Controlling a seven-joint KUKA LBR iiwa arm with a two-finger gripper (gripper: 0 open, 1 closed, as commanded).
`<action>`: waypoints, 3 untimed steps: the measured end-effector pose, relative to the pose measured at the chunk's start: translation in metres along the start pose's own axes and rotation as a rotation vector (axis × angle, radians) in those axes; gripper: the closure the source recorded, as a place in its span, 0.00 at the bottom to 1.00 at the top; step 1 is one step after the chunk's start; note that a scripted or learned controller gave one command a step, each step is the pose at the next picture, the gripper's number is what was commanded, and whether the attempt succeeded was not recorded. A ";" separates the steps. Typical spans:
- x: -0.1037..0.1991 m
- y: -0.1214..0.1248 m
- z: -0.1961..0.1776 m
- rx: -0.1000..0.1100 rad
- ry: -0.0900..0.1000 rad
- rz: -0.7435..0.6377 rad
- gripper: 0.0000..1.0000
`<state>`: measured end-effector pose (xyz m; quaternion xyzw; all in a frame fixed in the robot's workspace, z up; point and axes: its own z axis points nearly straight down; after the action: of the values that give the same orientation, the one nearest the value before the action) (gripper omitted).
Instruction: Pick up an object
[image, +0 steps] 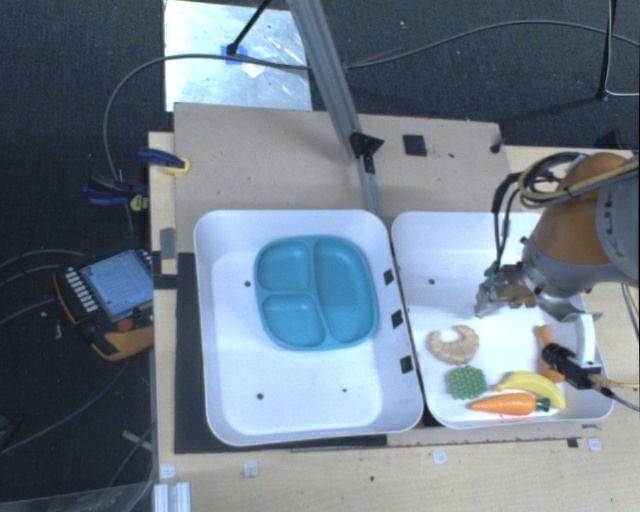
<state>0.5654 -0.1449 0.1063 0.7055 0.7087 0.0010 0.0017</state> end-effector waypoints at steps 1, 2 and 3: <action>0.003 -0.003 -0.063 -0.003 -0.001 0.000 1.00; 0.002 -0.001 -0.110 -0.003 -0.001 -0.001 1.00; 0.054 -0.009 -0.103 0.003 0.003 -0.005 1.00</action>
<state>0.5556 -0.0913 0.2096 0.7037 0.7105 0.0009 -0.0005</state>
